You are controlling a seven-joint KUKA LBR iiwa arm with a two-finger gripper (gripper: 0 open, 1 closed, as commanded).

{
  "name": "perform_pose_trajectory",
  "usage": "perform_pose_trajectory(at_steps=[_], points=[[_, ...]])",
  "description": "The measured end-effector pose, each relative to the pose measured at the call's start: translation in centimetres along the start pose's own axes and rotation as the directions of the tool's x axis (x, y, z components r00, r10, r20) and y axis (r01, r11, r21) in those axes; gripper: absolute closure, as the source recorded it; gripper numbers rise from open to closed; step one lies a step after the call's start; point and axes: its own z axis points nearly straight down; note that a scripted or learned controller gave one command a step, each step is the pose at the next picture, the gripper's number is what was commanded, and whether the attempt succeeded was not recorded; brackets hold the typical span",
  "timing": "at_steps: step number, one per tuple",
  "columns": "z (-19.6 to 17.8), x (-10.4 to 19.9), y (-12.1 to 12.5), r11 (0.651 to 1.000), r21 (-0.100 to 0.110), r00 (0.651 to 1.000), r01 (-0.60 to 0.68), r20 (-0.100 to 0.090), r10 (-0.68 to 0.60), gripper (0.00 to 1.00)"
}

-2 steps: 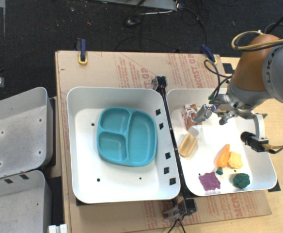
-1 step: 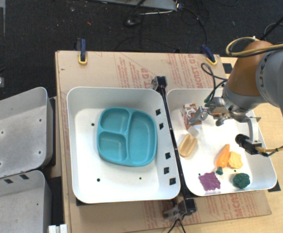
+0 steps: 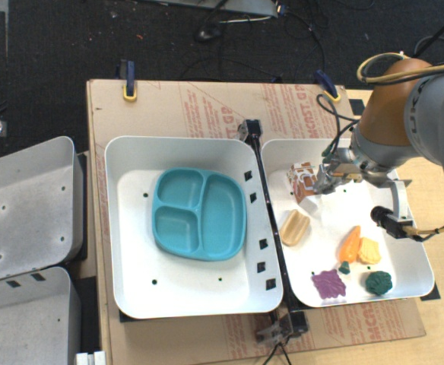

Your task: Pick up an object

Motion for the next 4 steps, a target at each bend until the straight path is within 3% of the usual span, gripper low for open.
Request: perform_pose_trajectory(at_steps=[1, 3, 4], points=[[-4.9, -0.1, 1.2, 1.000, 0.017, 1.000, 0.002, 0.000, -0.002, 1.00], [-13.0, -0.7, 1.4, 1.000, 0.017, 1.000, 0.002, 0.000, -0.002, 1.00], [-12.0, 3.9, 0.6, 1.000, 0.022, 1.000, 0.004, -0.002, -0.004, 1.00]])
